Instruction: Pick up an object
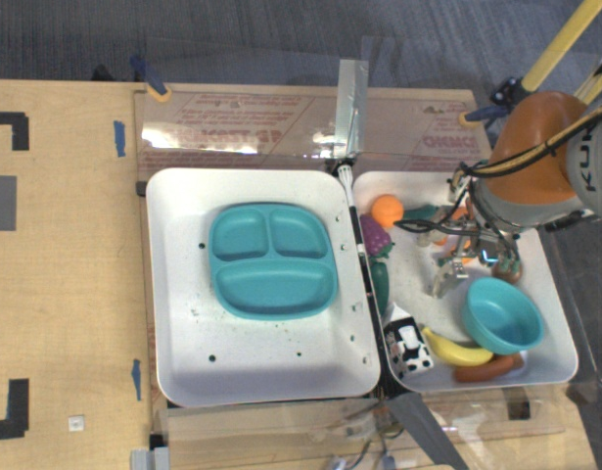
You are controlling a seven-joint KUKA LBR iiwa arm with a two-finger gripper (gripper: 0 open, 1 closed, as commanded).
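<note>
My gripper (455,274) hangs over the middle of the right bin (555,292), above bare white floor, with its metal fingers pointing down and apparently nothing between them. Around it lie an orange ball (386,210), a purple grape bunch (375,235), a dark green vegetable (380,280), a teal bowl (502,314), a yellow banana (459,349), a reddish-brown sausage (489,367) and a black-and-white toy (408,346). The bowl sits just right of and below the fingertips.
The left bin (173,292) holds a teal divided plate (273,259). A vertical divider (360,262) separates the two bins. The arm's orange band (540,145) and cables overhang the right bin's far right corner. A wooden bench top lies to the left.
</note>
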